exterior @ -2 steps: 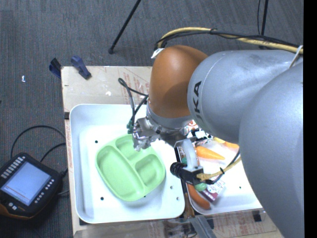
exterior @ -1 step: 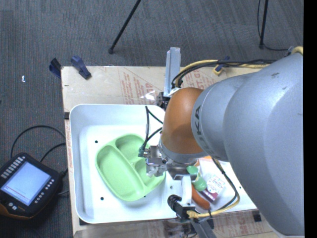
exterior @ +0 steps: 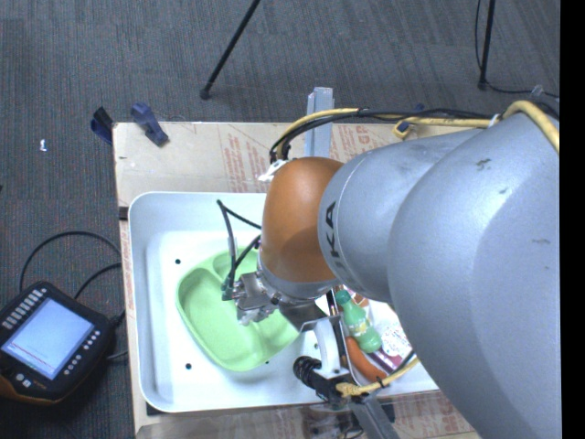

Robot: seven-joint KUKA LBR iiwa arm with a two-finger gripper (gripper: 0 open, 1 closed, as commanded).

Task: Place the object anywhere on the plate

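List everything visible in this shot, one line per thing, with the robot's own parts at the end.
plate: one, light green, inside the left bin
left bin: one, white, on the bench
small items: a cluster, green, orange and red, right of the plate, partly hidden by the arm; exact count unclear
pendant: one, dark with a lit screen, on the floor at left
clamps: two, blue, at the bench's far left corner
stand legs: dark, on the carpet behind
arm: one, grey with orange band
end effector: one, over the plate

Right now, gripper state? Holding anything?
Gripper: over the green plate in the left bin; open or shut cannot be told, and no object is seen held.
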